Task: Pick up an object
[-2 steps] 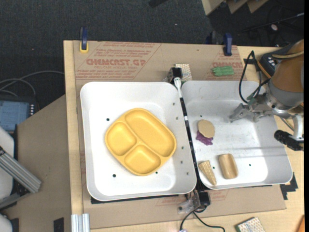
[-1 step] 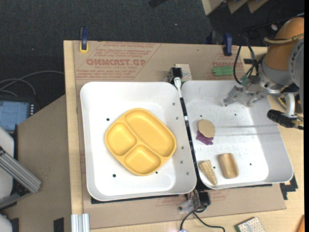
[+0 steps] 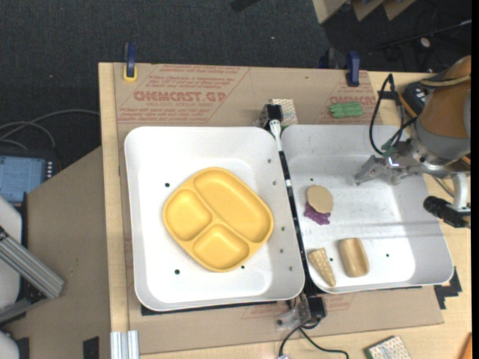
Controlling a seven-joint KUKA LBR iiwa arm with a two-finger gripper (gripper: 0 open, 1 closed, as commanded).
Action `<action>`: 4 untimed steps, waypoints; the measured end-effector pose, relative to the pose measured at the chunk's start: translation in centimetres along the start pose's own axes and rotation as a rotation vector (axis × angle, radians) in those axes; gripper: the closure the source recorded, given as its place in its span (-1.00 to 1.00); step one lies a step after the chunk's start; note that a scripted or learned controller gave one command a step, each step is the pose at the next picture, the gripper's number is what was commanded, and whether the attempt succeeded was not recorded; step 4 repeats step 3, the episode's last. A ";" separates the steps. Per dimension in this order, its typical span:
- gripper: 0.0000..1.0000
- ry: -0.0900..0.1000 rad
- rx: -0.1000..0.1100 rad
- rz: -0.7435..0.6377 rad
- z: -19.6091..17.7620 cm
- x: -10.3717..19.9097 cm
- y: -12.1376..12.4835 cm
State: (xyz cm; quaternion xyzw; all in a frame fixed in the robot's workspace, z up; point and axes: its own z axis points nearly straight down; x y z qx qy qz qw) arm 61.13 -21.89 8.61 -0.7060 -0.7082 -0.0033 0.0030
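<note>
The gripper [image 3: 368, 173] is hanging over the far part of the right bin [image 3: 419, 275], its grey fingers [image 3: 364, 175] spreading apart and pointing left, and nothing is sitting between them. It is touching none of the objects; the bin floor under the tips is bare white. The arm [image 3: 441, 122], orange band showing, is coming in from the right edge.

Nearer and to the left of the fingertips, a round tan cookie [image 3: 319, 198] is lying flat by the bin's left wall, with a small purple piece [image 3: 317, 215] touching its near edge. Further toward the near side, a bread roll [image 3: 353, 256] is lying with its long axis running far to near, slightly tilted. Just left of it, apart from it, a waffle cone [image 3: 322, 265] is lying with its long axis running far-left to near-right, narrowing toward the near end.

Over in the left bin [image 3: 142, 200], a yellow divided plate [image 3: 217, 218] is resting flat at the middle, three compartments facing up.
</note>
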 end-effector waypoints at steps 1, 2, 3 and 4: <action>-1.00 0.011 0.022 0.000 0.3 0.2 5.5; -1.00 0.000 0.000 0.000 0.0 0.0 -0.6; -1.00 0.011 0.022 0.000 0.3 0.3 5.5; -1.00 0.011 0.022 0.000 0.3 0.3 5.5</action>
